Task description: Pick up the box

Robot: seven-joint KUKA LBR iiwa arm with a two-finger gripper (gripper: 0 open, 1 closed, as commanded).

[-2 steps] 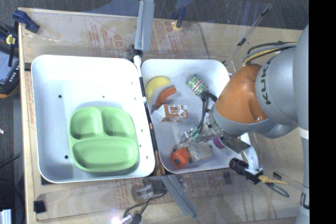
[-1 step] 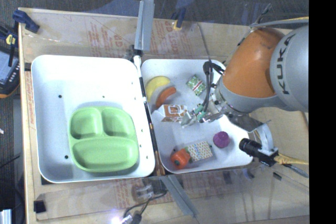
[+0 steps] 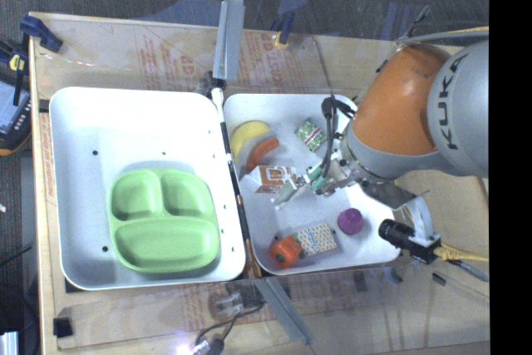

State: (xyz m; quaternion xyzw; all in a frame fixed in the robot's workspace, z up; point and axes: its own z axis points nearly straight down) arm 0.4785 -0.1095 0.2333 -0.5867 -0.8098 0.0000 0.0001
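In the right bin (image 3: 249, 108) a small brown-and-white box (image 3: 273, 176) lies near the middle. A second, flat box with a speckled pattern (image 3: 316, 239) rests near the bin's front wall. My gripper (image 3: 321, 179) hangs low over the bin, just right of the brown-and-white box and above the patterned one. The grey and orange arm (image 3: 399, 116) covers the bin's right part. Nothing visibly sits in the gripper.
The right bin also holds a yellow banana (image 3: 248, 134), a red-orange piece (image 3: 263, 150), a green packet (image 3: 310, 134), a purple ball (image 3: 350, 220) and an orange-red fruit (image 3: 285, 250). A green divided tray (image 3: 164, 220) lies in the left bin (image 3: 75, 120).
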